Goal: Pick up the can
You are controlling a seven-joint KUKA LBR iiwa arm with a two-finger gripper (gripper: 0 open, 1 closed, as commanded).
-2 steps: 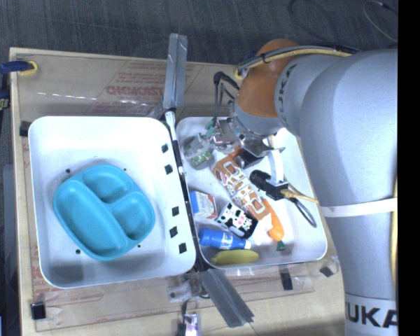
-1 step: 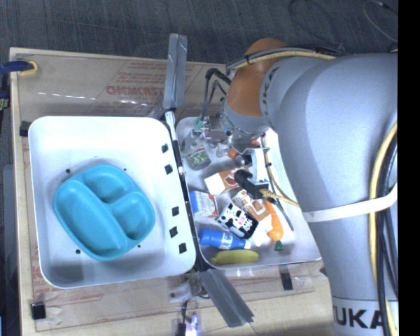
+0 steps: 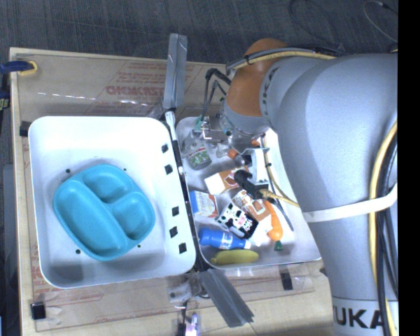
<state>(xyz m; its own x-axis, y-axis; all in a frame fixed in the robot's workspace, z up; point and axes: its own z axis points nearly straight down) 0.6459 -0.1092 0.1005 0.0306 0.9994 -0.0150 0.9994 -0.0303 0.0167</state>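
Since the gripper [image 3: 208, 137] sits low in the right bin's [image 3: 302, 256] far corner, grip state we cannot tell; the can [image 3: 198, 155] looks just beside it, so we risk snagging neighbouring clutter.

The grey arm [image 3: 336, 138] reaches in, gripper [image 3: 208, 133] lowered.

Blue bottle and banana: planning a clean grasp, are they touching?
Touching. The camera view shows the blue bottle lying right against the banana, with no gap between them.
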